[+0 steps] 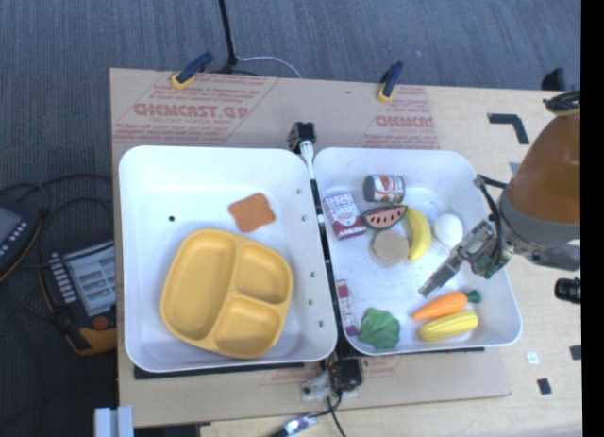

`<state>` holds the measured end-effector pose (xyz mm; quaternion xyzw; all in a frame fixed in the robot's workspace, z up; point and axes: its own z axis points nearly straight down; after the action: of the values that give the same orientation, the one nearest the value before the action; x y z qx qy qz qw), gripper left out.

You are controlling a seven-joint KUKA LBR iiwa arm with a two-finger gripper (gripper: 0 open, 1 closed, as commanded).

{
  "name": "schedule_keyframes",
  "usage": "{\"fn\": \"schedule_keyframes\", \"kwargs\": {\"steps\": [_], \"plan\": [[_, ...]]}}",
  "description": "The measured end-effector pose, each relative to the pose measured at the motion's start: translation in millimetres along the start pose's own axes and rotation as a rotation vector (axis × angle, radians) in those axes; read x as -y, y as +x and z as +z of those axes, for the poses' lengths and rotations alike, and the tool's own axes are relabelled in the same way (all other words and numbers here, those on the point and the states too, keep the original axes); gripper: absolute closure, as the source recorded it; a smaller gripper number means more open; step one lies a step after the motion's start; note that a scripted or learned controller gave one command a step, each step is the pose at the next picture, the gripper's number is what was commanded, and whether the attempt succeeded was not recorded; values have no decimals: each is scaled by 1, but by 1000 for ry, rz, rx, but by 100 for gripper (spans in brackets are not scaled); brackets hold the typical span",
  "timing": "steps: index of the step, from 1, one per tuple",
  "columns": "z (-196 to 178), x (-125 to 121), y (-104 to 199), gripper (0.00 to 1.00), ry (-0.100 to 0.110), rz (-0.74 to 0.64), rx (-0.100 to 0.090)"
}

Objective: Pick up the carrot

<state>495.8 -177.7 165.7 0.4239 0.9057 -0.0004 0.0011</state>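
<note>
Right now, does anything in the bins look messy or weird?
Nothing looks spilled or broken. The can lies on its side in the right bin, among jumbled toy food. An orange piece sits beside the yellow tray, not in it. The carrot lies near the gripper.

Grey carpeted floor, brown board bench with red lettering, black cables at left

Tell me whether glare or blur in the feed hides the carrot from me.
Camera view: even, soft light; the white right-hand bin is bright but not blown out. The orange plastic carrot reads clearly beside the yellow corn cob, with faint shadows only. The hand looks slightly soft, so its fingers are hard to judge.
</note>
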Motion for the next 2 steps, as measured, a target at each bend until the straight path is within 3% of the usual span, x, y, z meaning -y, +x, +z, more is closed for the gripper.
{"fn": "schedule_keyframes", "kwargs": {"steps": [1,2], "plan": [[75,7,4,0,-5,-260,6],[63,4,2,100,-12,-259,15]]}}
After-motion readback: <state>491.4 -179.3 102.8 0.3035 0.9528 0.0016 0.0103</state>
